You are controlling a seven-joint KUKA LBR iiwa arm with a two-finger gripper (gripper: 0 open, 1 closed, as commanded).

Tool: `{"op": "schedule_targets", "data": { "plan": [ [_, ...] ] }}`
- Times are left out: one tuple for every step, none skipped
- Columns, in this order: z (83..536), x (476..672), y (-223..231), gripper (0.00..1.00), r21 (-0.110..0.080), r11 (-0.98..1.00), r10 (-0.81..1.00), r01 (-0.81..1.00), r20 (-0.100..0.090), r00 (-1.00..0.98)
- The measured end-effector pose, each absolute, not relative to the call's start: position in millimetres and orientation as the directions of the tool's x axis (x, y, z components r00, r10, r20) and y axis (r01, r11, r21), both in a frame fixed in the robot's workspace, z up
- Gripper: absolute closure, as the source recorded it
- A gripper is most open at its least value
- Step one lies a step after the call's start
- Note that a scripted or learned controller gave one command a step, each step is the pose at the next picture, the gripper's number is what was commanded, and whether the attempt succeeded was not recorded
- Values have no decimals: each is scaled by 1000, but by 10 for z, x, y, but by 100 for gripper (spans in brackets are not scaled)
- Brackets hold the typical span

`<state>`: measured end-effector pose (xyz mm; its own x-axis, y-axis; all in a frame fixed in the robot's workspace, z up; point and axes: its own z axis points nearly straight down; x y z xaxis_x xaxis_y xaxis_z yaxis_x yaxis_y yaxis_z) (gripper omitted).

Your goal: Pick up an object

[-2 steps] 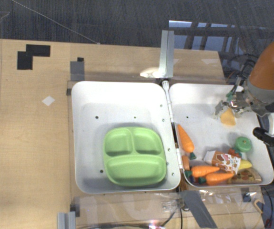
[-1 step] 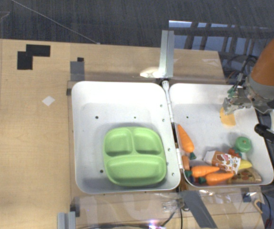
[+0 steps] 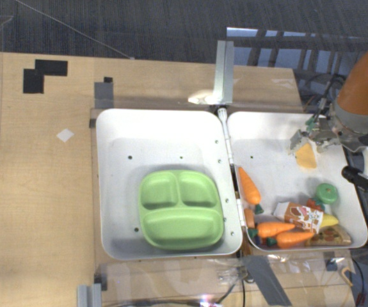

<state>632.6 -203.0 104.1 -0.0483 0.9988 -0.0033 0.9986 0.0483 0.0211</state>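
Partly cut off, gripper (image 3: 313, 133) grip state unclear, perhaps touching yellow wedge (image 3: 306, 157), right bin (image 3: 267, 123).

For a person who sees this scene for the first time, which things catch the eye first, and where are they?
The bright green divided plate lies in the left bin. In the right bin, orange carrots and other toy foods crowd the near edge. The gripper hangs over a yellow wedge near the far right.
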Motion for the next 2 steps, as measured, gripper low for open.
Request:
{"op": "schedule_targets", "data": {
  "plan": [
    [894, 6235, -2047, 0, 11, 97, 995, 995, -3, -97],
    [1041, 6271, -2036, 100, 21, 100, 995, 995, -4, -99]
  ]
}}
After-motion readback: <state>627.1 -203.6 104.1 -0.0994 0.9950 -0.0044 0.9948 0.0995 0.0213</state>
